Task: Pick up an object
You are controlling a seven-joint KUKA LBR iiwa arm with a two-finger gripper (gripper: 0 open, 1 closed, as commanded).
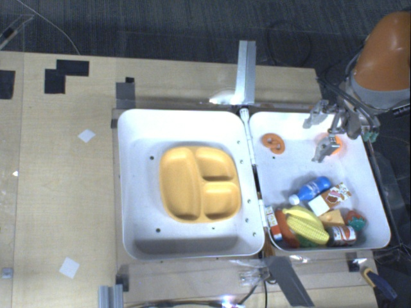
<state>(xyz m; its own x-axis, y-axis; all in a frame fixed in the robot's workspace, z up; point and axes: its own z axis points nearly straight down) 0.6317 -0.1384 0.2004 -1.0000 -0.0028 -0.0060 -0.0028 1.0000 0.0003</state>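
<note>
The pale wooden desk [58, 191] spreads well to the left of the end effector and carries two shallow white plastic bins side by side. The left white bin [138, 236] lies across the divider from the end effector and holds a yellow plastic tray with three compartments [198, 182], resting flat near its middle. The right white bin [379, 226] sits directly under the end effector. The grey arm with its orange band [385, 50] reaches in above that bin's upper right corner.

The metal two-finger end effector [329, 133] hangs over the upper part of the right bin, its fingers spread apart and released, with nothing between them. Just beside its lower finger [326, 147] lies a small orange object [338, 145], partly hidden by it. To the left of the end effector, a round orange disc [274, 143] lies on the bin floor, apart from the rest. Below the end effector, in the bin's lower corner, a heap of toys is crowded together: a blue and white bottle [311, 191], a yellow corn cob [307, 226], a red and white packet [336, 196] and a small can [342, 235], all touching or overlapping.
</note>
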